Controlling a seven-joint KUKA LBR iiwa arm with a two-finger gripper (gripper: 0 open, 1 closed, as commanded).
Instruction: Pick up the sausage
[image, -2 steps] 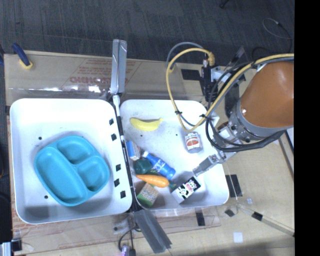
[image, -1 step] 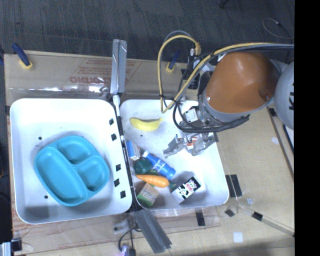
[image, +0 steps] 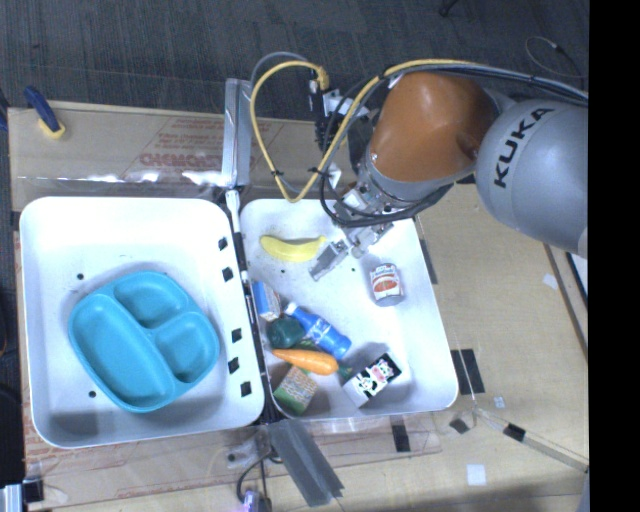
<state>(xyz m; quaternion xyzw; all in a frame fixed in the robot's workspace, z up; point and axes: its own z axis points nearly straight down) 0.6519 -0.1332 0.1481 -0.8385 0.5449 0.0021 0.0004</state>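
step: approach; we see tool (image: 330, 258) beside banana (image: 290, 247); jaw state we cannot tell | next: we locate sausage first

Left bin (image: 40, 300) holds a divided plate (image: 145, 340). Right bin (image: 425, 330) holds banana (image: 291, 247) behind carrot (image: 305, 360), can (image: 386, 283) to their right.

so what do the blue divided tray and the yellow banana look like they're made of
The light blue three-compartment tray looks like moulded plastic: uniform colour, smooth rounded rims, soft sheen. The small yellow banana looks like a plastic toy, evenly coloured and smooth, though a real fruit cannot be ruled out.
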